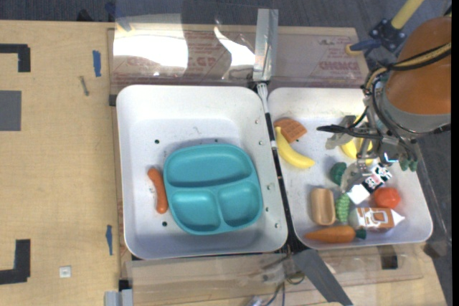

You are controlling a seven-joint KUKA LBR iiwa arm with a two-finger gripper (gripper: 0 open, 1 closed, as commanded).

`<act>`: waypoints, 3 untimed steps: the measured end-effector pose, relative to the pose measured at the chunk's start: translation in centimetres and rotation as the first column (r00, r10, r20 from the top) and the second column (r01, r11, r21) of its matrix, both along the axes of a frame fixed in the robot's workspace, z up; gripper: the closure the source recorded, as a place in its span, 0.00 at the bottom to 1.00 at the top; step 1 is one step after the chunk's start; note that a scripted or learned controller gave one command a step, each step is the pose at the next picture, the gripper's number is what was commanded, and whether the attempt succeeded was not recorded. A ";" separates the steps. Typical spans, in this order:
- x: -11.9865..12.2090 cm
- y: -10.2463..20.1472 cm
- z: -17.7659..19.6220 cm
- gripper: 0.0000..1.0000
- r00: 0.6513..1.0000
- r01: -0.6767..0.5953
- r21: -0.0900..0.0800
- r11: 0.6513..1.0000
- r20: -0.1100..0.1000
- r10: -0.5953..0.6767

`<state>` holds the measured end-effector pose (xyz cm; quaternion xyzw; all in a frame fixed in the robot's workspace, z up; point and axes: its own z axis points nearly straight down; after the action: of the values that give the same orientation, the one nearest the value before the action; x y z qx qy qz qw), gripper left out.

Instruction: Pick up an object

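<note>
Bins sit side by side on the bench. Left bin (136,111) holds a teal divided plate (213,186), with an orange sausage-shaped toy (158,190) just beside the plate's left edge. Right bin (315,100) holds toy foods: a banana (291,153) near the divider, a brown slice (291,128) touching its upper end, a bread roll (322,205), a green cob-like piece (343,206), a carrot (330,233) along the near wall, a red tomato (387,198) and a small carton (378,218). Gripper (367,170) is over the bin's right half above this cluster; whether its fingers are spread or pinching cannot be told.
</note>
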<state>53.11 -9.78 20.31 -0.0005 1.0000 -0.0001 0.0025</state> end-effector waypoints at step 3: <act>11.2 -2.3 -10.0 1.00 0.936 0.353 0.004 0.936 0.018 -0.353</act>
<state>64.27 -12.10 10.28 0.1788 0.9838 -0.0002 0.0115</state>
